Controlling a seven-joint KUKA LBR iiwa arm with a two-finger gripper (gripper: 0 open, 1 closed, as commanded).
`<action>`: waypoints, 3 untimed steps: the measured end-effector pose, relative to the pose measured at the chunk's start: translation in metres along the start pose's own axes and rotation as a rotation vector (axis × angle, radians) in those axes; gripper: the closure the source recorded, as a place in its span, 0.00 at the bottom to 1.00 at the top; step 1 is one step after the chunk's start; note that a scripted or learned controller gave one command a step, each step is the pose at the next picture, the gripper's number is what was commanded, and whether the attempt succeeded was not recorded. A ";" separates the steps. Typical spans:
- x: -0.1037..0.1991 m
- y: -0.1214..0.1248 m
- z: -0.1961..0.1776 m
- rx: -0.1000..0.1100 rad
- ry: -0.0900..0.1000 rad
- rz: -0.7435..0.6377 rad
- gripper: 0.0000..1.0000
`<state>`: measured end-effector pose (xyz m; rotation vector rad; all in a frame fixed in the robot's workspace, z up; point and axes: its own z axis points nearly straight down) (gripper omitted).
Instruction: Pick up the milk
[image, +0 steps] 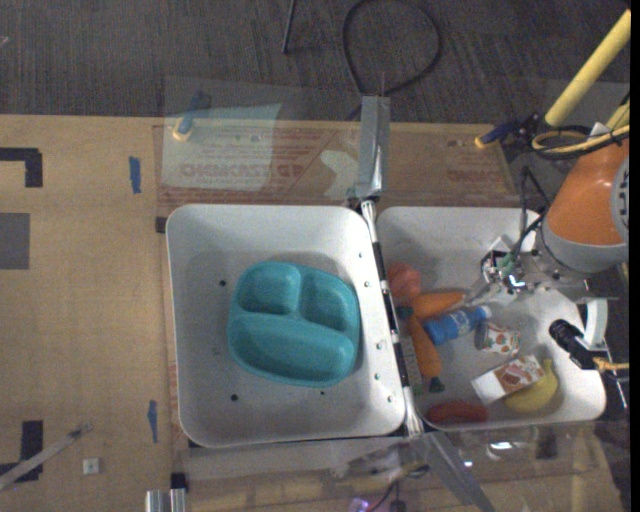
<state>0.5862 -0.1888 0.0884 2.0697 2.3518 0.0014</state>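
The milk carton (508, 378) lay tilted in the right bin (450, 235), toward 5 o'clock in that bin, touching the banana (537, 392) on its 3 o'clock side, with a smaller carton (498, 340) just beside it at 12 o'clock. The main risk was crowding: a descent between these neighbours could push the milk carton aside or catch the banana or smaller carton instead. The tilted carton faces could also slip out of a pinch. The arm (590, 205) reached in from 3 o'clock, its wrist over the bin's 2 o'clock area. The gripper (507, 270) appeared to sit well apart from the milk carton, near the blue bottle (452, 326). Whether it was apart or together could not be told; it gripped nothing visible.
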 end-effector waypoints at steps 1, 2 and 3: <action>-0.024 0.073 0.002 0.004 0.005 -0.042 0.00; -0.023 0.076 -0.012 -0.004 0.000 -0.047 1.00; 0.034 0.088 -0.085 0.000 0.003 -0.075 1.00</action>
